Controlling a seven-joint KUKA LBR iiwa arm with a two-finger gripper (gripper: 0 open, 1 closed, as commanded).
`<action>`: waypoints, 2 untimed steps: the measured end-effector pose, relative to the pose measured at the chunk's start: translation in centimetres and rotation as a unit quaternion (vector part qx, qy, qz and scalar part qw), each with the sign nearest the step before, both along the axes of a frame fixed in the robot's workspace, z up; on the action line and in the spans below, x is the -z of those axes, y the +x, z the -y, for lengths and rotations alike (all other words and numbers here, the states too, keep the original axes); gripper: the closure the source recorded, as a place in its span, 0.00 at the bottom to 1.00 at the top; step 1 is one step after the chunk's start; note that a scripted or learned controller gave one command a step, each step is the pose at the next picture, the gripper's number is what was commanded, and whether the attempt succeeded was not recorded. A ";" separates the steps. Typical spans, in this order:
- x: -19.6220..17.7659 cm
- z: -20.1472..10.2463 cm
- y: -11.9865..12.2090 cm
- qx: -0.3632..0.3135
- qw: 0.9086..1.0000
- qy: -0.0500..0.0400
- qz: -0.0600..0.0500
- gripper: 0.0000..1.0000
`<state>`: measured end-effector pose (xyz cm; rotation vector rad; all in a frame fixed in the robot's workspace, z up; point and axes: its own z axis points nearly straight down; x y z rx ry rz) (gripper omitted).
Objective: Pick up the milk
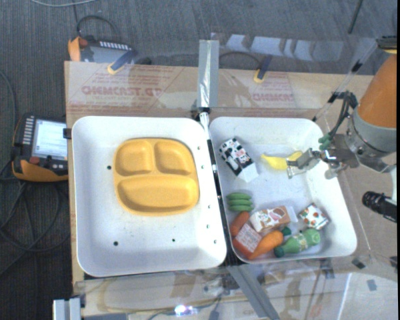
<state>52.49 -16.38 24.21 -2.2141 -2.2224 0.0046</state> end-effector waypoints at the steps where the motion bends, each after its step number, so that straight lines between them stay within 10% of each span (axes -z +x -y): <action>1: 7.1 -0.8 -4.0 -0.152 0.988 0.002 0.001 0.00; 2: 6.5 -0.8 -3.9 -0.153 0.988 0.003 -0.001 1.00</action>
